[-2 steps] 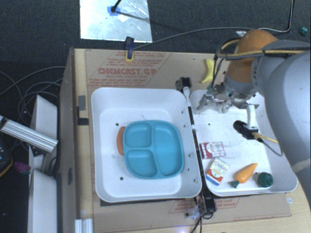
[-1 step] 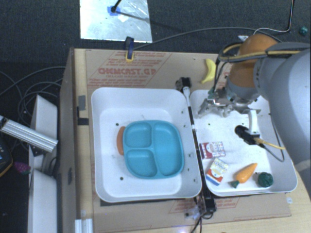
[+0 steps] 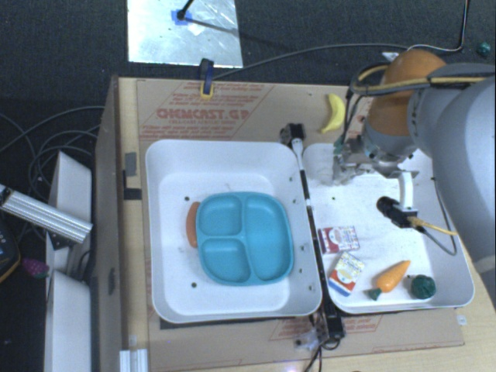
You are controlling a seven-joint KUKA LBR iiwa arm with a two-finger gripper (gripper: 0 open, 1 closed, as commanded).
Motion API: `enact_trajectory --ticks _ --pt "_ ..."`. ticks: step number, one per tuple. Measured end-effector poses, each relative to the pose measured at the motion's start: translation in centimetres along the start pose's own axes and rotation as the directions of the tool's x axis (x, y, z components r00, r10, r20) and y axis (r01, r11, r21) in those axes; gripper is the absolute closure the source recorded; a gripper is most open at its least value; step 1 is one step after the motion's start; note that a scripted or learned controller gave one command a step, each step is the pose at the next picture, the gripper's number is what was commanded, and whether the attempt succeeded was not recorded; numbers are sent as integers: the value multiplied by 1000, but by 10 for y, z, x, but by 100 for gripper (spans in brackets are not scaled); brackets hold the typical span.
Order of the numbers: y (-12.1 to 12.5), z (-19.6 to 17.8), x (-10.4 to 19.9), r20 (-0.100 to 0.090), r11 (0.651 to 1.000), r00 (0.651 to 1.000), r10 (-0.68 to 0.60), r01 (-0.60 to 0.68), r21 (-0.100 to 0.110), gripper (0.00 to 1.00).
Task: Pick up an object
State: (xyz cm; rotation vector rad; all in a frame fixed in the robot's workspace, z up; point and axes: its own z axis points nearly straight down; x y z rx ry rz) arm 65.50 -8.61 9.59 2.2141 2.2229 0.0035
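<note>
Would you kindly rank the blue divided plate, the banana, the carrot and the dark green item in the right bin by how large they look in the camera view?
1. Blue divided plate, by far the largest.
2. Banana and carrot: they look too close in size to rank.
3. Dark green item, the smallest.

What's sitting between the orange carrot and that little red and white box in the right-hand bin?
In the camera view, a small white packet with orange and blue print lies between the carrot and the red and white box, just below the box.
</note>
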Motion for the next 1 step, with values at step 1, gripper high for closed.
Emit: enact_trajectory --ticks 1 --pt "0 0 0 0 1000 1000 0 0 0 0"
